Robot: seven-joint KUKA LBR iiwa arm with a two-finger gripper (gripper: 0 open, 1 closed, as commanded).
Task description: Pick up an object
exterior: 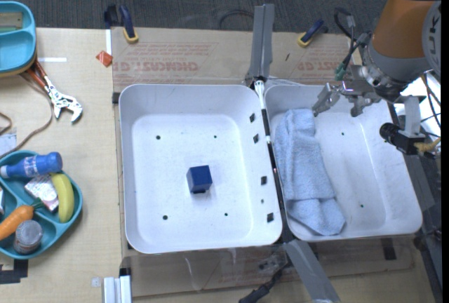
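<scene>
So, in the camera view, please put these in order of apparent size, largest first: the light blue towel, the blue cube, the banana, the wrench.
1. light blue towel, by far the largest
2. wrench and banana: they look about alike, so I do not rank them
3. blue cube, smallest

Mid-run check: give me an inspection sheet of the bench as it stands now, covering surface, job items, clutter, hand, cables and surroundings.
Surface: brown bench bearing left bin and right bin, side by side.
Job's things: blue cube near the middle of the left bin; pale blue towel crumpled along the right bin's left side.
Clutter: wrench, blue tray with banana, carrot and bottle, all left of the bins.
Hand: hand over the right bin's far edge, nothing between its fingers.
Cables: cord running across the bench at left.
Surroundings: clamps on the bench's far edge; dark floor beyond.
</scene>
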